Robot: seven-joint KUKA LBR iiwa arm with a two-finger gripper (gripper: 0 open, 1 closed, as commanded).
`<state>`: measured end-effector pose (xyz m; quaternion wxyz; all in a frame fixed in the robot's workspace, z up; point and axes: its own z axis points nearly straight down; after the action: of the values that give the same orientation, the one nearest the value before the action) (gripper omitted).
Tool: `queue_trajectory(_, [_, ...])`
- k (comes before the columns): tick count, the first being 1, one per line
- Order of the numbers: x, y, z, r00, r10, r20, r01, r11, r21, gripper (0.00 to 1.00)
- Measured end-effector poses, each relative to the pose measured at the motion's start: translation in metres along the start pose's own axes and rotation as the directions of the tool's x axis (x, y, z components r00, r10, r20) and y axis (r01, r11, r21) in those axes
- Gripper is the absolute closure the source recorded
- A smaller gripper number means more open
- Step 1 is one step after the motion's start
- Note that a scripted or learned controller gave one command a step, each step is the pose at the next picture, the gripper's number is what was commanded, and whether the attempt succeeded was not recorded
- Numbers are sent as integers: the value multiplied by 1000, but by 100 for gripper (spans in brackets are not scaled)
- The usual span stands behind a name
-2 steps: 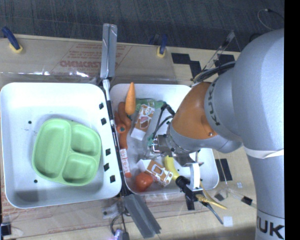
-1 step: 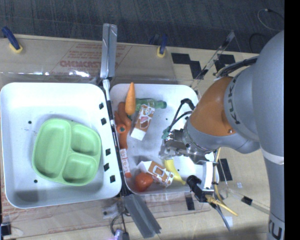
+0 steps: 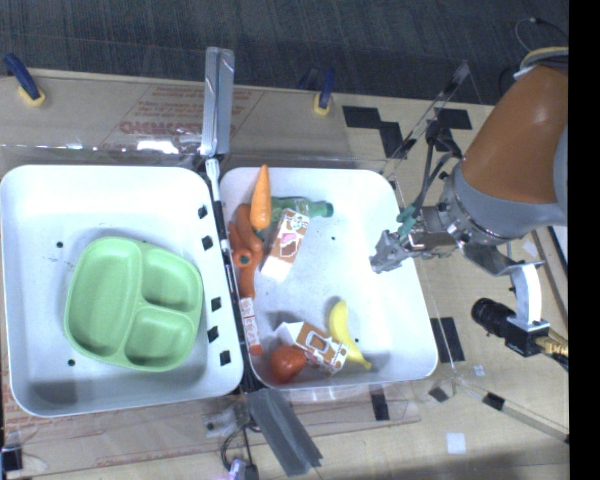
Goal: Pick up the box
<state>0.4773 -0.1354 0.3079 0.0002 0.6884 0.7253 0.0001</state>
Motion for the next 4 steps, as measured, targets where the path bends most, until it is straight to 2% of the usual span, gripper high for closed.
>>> queue_trajectory(1, [35, 0, 140, 934, 357, 0, -357, 934, 8, 100])
queue_trajectory(2, [44, 1, 217, 819, 574, 1, -574, 819, 6, 100])
queue_trajectory(3, [118, 33, 117, 735, 678, 1, -678, 735, 6, 100])
queue_trajectory(4, [119, 33, 108, 741, 671, 3, -671, 741, 10, 100])
